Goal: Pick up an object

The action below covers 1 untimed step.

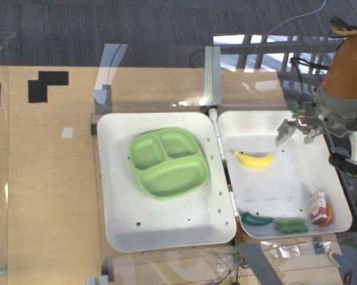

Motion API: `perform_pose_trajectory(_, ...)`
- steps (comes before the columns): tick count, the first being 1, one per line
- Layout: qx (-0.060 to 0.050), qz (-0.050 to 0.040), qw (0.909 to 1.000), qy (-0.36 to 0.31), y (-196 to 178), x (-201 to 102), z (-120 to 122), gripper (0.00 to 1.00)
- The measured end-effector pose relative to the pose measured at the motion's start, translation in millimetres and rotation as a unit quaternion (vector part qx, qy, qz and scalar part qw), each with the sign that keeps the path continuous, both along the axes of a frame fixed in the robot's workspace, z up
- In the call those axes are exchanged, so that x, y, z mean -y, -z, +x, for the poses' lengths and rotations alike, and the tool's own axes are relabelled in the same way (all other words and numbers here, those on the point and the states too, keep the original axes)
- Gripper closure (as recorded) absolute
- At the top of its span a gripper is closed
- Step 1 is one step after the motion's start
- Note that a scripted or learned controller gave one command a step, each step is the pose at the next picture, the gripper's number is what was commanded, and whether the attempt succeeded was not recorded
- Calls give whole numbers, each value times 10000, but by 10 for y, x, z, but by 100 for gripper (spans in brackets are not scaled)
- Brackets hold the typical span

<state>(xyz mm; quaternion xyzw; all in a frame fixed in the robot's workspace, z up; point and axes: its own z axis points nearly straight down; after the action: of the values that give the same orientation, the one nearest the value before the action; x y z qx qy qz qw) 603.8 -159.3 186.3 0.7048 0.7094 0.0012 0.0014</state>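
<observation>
The hand (296, 129) hangs over the right bin (347, 217), near its far edge, with its two fingers spread open and nothing between them. The nearest thing to it is the banana (255, 160), which lies flat in the far left part of that bin, close to the wall shared with the left bin (120, 230) but apart from it.

I judge that the banana is a light toy, stiff and smooth, so it may slip or roll if the fingers close on its curved ends. The middle, where it is thickest, seems the best place to take hold, with the fingers across its short side.

Along the near edge of the right bin lie a dark green piece (256, 219), a lighter green piece (291, 225) and, in the near right corner, a red and white bottle (319, 208). A green plate (168, 162) rests in the left bin.
</observation>
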Motion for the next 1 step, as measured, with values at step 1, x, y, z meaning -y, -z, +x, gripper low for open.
perform_pose_trajectory(1,2,-1,9988,-498,604,-442,154,0)
